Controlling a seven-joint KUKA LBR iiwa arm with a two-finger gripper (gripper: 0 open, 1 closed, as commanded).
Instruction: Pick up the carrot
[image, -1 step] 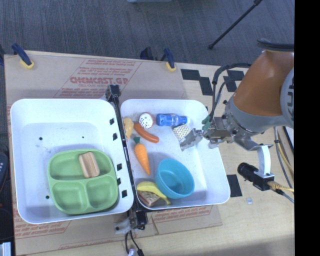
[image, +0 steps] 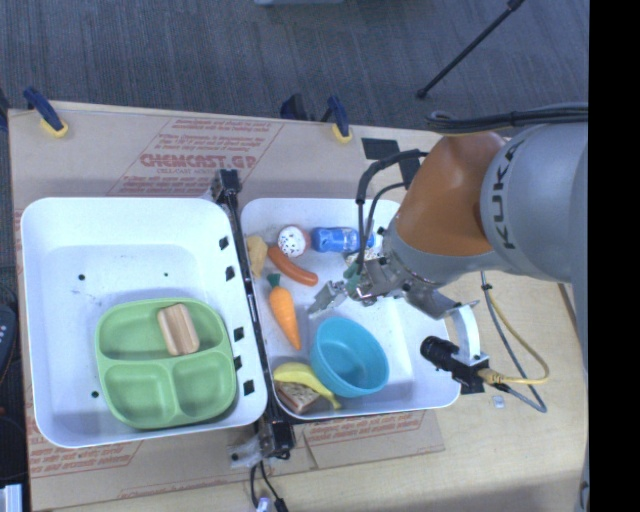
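My tool (image: 335, 293) hangs over the middle of the right bin (image: 430, 392), its fingers spread wide and holding nothing. The carrot (image: 285, 315) lies flat on the bin floor along the left wall, leafy end toward the far edge of the surface, point toward the near edge. It sits just beside my tool, on its left, untouched. A sausage (image: 292, 268) lies just beyond the carrot toward the far wall, a blue bowl (image: 349, 357) rests close on the carrot's right, and a banana (image: 303, 381) is tucked in the near left corner. Across the divider, the left bin (image: 60, 240) holds a green divided plate (image: 165, 365). As I judge it, the approach is nearly done; lining up, closing and lifting are all left to do.
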